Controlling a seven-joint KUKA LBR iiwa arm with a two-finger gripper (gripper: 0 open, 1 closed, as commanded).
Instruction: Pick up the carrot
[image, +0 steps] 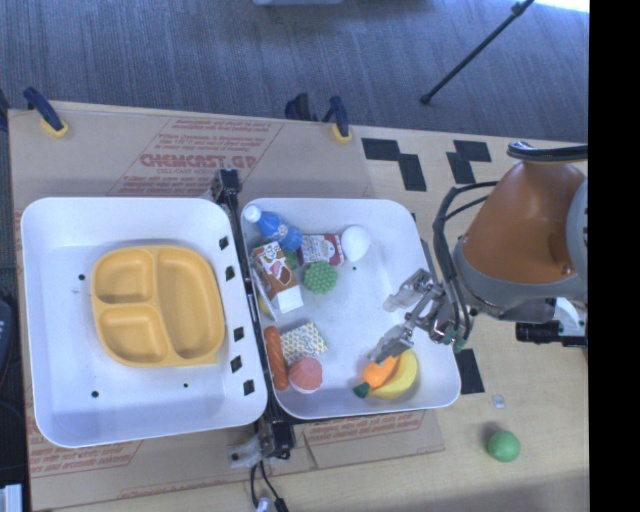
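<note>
The carrot (378, 374), orange with a small green top, lies in the front right corner of the right bin (385, 215), pressed against a yellow banana (403, 377). My gripper (399, 318) reaches in from the right just above and behind them. It is open, with one finger near the bin's middle right and the lower finger (391, 346) close over the carrot and banana. Nothing sits between the fingers.
The right bin also holds a blue bottle (272, 228), a white egg (355, 243), a green round item (320, 277), small cartons (276, 270), a patterned packet (302, 341), a sausage (275, 358) and a red round item (306, 374). A yellow divided plate (158, 303) lies in the left bin. A green ball (503, 445) rests on the bench.
</note>
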